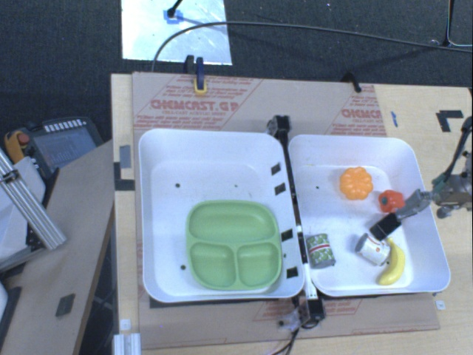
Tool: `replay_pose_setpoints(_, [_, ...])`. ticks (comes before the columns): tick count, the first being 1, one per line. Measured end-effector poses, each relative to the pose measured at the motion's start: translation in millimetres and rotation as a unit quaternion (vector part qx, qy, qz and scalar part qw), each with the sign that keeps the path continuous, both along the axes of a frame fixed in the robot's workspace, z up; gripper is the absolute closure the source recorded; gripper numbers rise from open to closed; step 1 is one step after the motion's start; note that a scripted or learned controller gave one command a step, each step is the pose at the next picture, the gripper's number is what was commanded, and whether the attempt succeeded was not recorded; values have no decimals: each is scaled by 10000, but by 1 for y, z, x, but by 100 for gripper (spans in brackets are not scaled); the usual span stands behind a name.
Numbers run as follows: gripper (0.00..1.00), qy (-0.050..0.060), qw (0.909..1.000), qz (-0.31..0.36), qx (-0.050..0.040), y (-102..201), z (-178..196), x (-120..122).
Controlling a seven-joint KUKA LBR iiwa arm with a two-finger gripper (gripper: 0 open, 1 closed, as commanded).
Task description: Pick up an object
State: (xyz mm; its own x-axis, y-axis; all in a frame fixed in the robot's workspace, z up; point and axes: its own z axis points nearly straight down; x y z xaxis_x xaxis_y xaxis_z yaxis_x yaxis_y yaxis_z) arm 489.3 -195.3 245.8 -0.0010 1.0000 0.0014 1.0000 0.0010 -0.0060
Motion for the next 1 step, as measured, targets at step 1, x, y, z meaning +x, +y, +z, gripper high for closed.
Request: replay_pose_setpoints(1, [0,-37,10000,13,-10,0,3,2])
